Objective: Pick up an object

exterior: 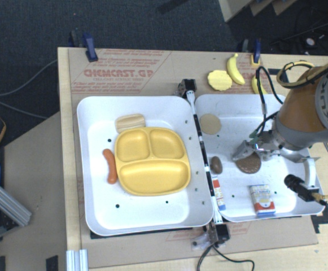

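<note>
The brown round disc (249,164), a flat cookie-like toy, is judged to be the piece being gone for, since it lies in the right bin (234,205) right at the tip of the jaws (253,149). It looks thin, stiff and light, probably hard plastic, so little force should be needed; its low profile and smooth top would make it slippery and hard to get under. A hold across its edge, from two opposite sides of the rim, is judged the best option, with the tips pressed down close to the bin floor.

Taken from the disc as landmark: the jaws sit directly above its upper edge, seemingly touching or just over it, with grey metal parts spread to its upper left and upper right. How wide the jaws stand cannot be told, as the wrist and the orange band hide them, and nothing is seen held between them. A small dark oval piece (215,165) lies just to the disc's left, a pale tan disc (210,123) is farther up and to the left, and a small boxed item (262,200) lies below and slightly right. A slim packet (218,195) lies below and to the left, against the bin wall. Enough free floor is seen around the disc for the tips.
</note>
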Motion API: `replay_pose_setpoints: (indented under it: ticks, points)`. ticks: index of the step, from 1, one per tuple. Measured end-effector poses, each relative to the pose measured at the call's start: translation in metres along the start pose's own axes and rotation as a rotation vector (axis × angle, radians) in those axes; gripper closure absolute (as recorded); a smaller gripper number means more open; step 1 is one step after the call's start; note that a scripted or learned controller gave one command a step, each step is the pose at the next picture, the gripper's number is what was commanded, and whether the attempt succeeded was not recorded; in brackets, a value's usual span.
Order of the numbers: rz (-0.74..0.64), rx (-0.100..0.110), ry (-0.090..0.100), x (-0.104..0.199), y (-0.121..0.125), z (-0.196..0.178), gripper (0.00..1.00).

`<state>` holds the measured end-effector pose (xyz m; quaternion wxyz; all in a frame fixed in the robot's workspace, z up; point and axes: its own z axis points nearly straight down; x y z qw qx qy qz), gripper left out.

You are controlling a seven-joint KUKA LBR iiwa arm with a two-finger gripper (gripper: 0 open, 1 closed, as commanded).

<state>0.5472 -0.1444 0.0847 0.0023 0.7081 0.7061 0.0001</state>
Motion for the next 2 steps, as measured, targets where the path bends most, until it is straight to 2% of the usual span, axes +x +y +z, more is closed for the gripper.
replay_pose_setpoints:
  ticks: [1, 2]
  points:
    - [-0.003, -0.002, 0.001, 0.003, 0.0, -0.011, 1.0]
    - [-0.01, -0.008, 0.004, 0.059, 0.013, -0.106, 1.0]
